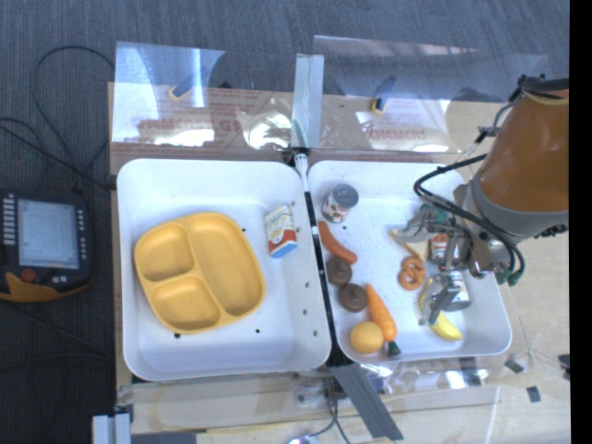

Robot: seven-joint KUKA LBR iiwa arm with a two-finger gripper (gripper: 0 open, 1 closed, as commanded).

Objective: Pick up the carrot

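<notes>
The carrot (380,311) lies near the right bin's (481,345) near edge; the gripper (448,276) hovers right of it; whether it is open or closed, I cannot tell.

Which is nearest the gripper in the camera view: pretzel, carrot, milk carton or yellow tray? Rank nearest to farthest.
From the gripper:
1. Pretzel, just to its left in the right bin.
2. Carrot, lower left, same bin.
3. Milk carton, left bin by the divider.
4. Yellow tray, left bin, far side.

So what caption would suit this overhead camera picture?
Robot claw hovers in the right bin, apart from the carrot; yellow tray sits left.
</notes>
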